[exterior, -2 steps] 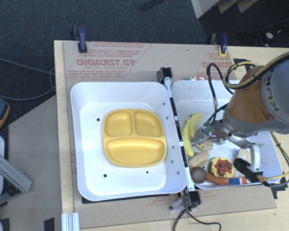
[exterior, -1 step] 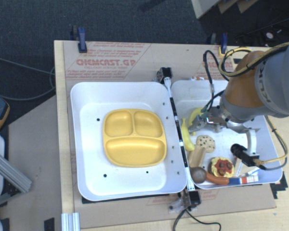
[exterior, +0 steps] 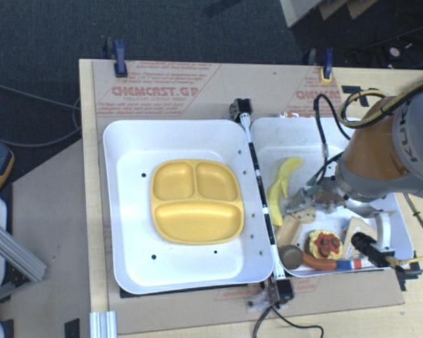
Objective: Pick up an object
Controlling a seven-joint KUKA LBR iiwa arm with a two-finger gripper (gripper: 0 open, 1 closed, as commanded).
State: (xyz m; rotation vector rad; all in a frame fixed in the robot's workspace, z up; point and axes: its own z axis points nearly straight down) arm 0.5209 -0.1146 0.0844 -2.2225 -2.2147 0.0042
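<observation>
Okay, bench (exterior: pixel 162 90): pale board with red print, carries both bins, spreads all around the banana.
Left bin (exterior: pixel 127 189): white, shallow, well left of the banana, across the divider between the bins; one item in it.
Right bin (exterior: pixel 296 136): white, shallow, the banana lies in its left part; holds all the small items.
Arm (exterior: pixel 381 153): grey with an orange band, right of the banana, reaches over the right bin.
Yellow plate (exterior: pixel 196 201): three compartments, flat in the middle of the left bin, well left of the banana, nothing on it.
Banana (exterior: pixel 280 185): yellow, lies lengthwise along the right bin's left wall.
Wooden cylinder (exterior: pixel 289 232): just below the banana, dark end toward the near wall.
Toy sausage (exterior: pixel 319 263): below and right of the banana, by the near wall.
Round toy food (exterior: pixel 325 243): yellow with red top, just above the sausage, lower right of the banana.
Gripper (exterior: pixel 307 204): just right of the banana's lower half, low over the bin; open or closed, cannot tell; nothing seen held.
Pickable objects: all lying in the bins.
</observation>
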